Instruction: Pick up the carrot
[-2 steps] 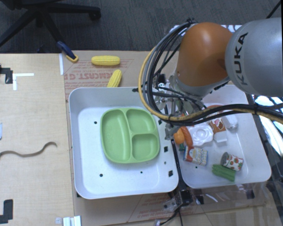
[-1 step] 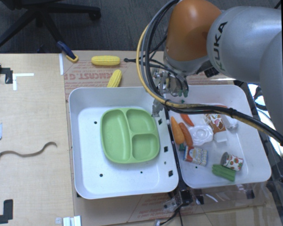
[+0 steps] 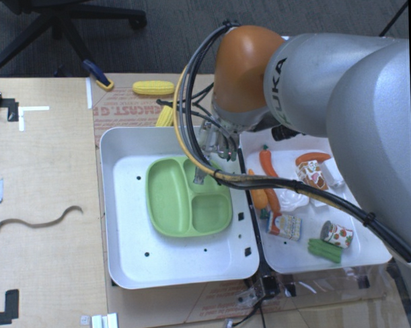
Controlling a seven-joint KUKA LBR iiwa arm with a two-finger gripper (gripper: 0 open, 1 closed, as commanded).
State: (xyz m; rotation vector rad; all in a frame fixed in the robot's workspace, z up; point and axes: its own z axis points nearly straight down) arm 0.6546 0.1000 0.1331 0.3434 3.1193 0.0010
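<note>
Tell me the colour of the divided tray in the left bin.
Light green divided tray, seen in the camera view.

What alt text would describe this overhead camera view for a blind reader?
A grey robot arm reaches over two white bins. The left bin holds a green divided tray; the right bin holds a carrot among other toy foods.

Arm (image 3: pixel 324 88) covers the back of the right bin (image 3: pixel 370 255) and runs out of frame at the top and right edges. Gripper (image 3: pixel 215 149) sits under the wrist, mostly masked by cables (image 3: pixel 190 113); finger state unreadable. Carrot (image 3: pixel 267 163): one end shows, the rest crossed by a black hose (a second orange piece lies beside it, unclear what). Green tray (image 3: pixel 186 201): far corner hidden behind the gripper. Small packets' (image 3: pixel 285 226) print too small to read.
</note>
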